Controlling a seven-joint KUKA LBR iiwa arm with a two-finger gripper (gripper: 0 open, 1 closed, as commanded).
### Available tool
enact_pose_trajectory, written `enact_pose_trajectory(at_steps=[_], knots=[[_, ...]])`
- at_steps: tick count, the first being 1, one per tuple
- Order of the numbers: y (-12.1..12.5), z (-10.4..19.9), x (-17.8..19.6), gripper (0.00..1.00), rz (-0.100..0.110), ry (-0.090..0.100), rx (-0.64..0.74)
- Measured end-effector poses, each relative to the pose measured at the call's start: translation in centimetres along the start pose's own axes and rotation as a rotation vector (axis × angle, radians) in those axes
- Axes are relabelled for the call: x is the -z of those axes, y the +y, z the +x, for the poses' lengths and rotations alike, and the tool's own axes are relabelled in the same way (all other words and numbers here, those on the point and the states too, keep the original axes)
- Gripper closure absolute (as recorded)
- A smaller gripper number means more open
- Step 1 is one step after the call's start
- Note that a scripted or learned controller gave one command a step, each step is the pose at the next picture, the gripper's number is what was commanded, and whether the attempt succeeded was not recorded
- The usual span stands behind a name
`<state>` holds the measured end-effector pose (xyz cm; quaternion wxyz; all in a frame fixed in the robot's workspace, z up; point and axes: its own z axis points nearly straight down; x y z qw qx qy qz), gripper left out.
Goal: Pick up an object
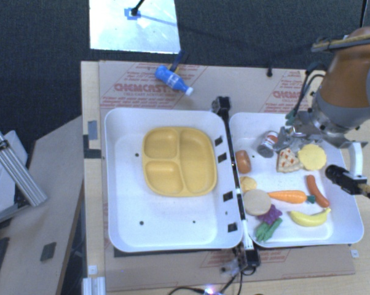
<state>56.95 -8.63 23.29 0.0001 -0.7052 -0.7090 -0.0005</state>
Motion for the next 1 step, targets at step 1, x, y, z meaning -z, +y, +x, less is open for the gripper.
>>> enact_pose_trajectory(at_steps=[1], knots=[[-0.24, 1.10, -0.19, 1.00, 0.000, -0.001, 0.000]])
